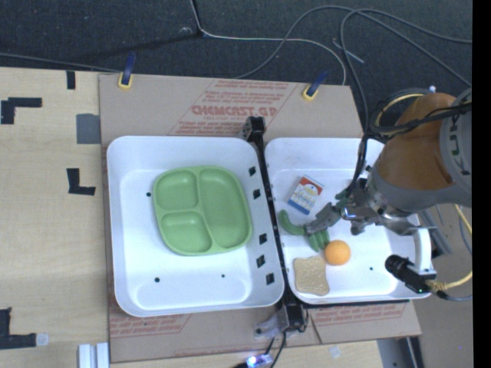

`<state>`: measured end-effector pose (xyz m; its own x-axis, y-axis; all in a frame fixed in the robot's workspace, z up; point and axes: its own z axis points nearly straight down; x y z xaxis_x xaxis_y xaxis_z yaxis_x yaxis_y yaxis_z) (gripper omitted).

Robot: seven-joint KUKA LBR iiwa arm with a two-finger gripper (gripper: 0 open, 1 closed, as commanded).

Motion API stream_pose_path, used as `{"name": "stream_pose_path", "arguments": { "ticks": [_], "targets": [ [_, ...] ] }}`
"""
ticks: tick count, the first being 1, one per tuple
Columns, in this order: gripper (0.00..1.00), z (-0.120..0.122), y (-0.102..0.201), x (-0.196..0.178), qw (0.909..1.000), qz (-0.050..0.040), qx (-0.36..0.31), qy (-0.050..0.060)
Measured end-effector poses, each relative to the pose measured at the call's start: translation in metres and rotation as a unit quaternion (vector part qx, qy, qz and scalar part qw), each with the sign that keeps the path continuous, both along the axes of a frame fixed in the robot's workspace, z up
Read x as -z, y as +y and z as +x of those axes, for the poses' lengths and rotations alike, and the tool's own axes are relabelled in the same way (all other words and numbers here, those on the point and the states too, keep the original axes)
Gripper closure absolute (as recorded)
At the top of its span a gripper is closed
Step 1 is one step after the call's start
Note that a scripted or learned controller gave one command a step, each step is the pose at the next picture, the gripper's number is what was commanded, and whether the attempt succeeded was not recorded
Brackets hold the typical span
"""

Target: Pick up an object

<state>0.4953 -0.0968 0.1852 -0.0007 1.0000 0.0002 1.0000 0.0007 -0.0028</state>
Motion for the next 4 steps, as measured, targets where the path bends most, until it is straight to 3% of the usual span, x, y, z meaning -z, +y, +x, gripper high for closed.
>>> {"name": "stream_pose_path", "arguments": {
  "ticks": [2, 3, 4],
  "targets": [
    [0.0, -0.008, -0.004, 0.102, 1.0, -0.0014, 0.0, -0.003],
    [1.0, -0.007, -0.003, 0.09, 1.0, -0.0009, 0.0, -0.003],
    [1.0, -0.004, -0.004, 0.048, 1.0, -0.0001, 0.0, -0.002]
  ]
}}
